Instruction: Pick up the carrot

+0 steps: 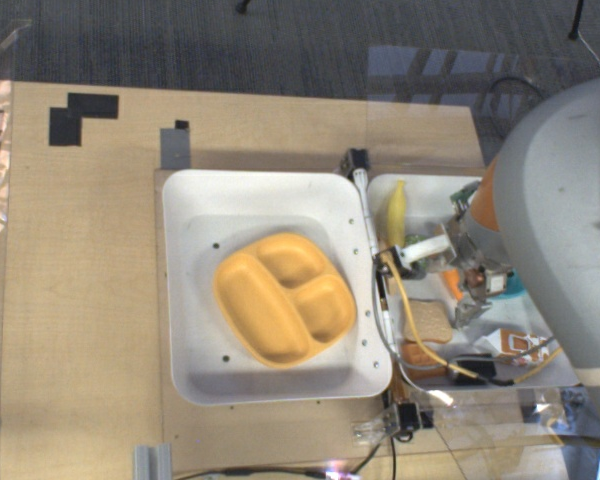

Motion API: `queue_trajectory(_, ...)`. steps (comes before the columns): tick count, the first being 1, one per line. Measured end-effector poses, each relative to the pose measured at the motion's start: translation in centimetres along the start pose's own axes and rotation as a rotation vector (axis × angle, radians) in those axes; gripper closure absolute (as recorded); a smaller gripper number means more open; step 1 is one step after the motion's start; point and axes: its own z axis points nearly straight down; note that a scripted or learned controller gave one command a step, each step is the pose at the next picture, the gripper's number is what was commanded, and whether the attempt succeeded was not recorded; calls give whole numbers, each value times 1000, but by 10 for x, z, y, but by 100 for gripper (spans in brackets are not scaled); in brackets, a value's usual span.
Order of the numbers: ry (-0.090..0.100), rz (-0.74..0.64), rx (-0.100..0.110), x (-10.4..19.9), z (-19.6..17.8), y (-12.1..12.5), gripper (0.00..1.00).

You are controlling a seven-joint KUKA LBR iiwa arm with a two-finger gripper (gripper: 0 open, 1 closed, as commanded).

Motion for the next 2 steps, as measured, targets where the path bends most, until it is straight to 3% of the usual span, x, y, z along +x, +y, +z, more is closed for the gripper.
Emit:
queue_trajectory(1, 5, -16, 1, 3, -13, -1, 100)
queue_trajectory(2, 9, -359, -3, -63, -4, -11, 100)
